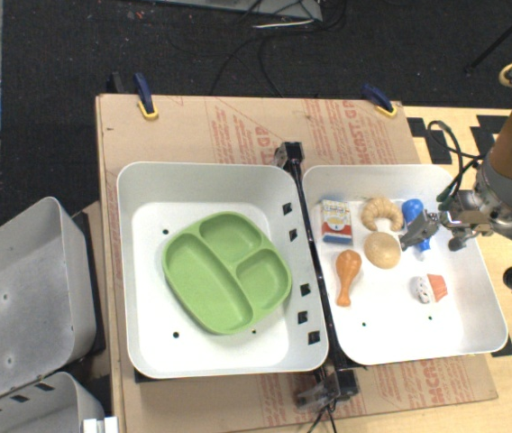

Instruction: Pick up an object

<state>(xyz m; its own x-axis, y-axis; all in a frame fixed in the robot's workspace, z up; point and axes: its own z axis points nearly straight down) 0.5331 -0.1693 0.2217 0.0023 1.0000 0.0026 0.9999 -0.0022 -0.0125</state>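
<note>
Nearest me, one green tray (pixel 227 271) fills the left bin (pixel 139 269). Right of it I count six items; my hand (pixel 432 226), fingers apart, grasps nothing beside the blue toy (pixel 413 211).

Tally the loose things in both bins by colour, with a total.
Green: 1, tray
Orange: 1, drumstick
Tan: 2, croissant, potato
Blue: 1, toy
Mixed: 2, carton, small white and orange piece
Total: 7

Evenly and brightly lit from above; soft, short shadows; mild glare on white bins (pixel 139 242); slightly soft focus throughout.
</note>
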